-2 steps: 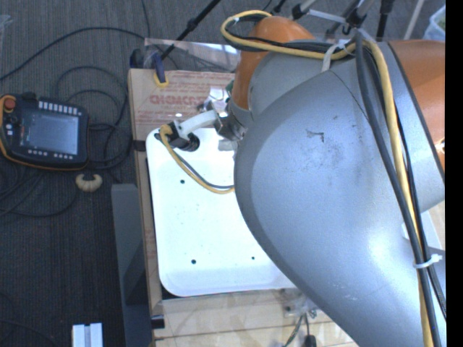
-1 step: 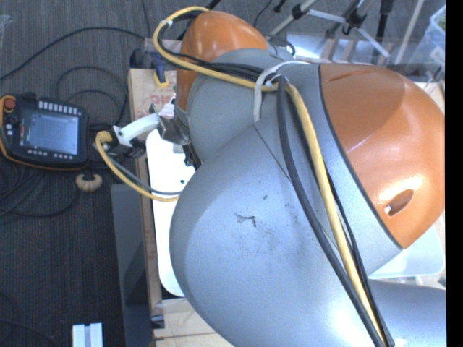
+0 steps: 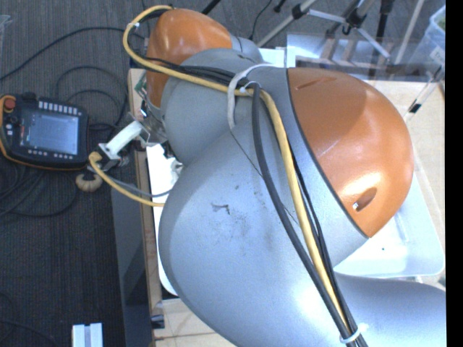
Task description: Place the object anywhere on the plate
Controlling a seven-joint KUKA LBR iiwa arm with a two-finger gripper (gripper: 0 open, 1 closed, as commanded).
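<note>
Bins are mostly blocked by the arm [image 3: 289, 215]. Gripper state cannot be told. Object's handling and grasp point cannot be judged.

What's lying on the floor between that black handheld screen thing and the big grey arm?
Dark carpet with black cables looping across it, seen in the camera view, between the control pendant and the arm.

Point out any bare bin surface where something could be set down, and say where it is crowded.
The arm covers nearly all of both bins. Two bare slivers show: a narrow white strip of bin along the left edge, bordered by the arm and the yellow cable, and a white corner at lower right, under the orange band. Everywhere else is blocked from sight, so I cannot judge it.
</note>
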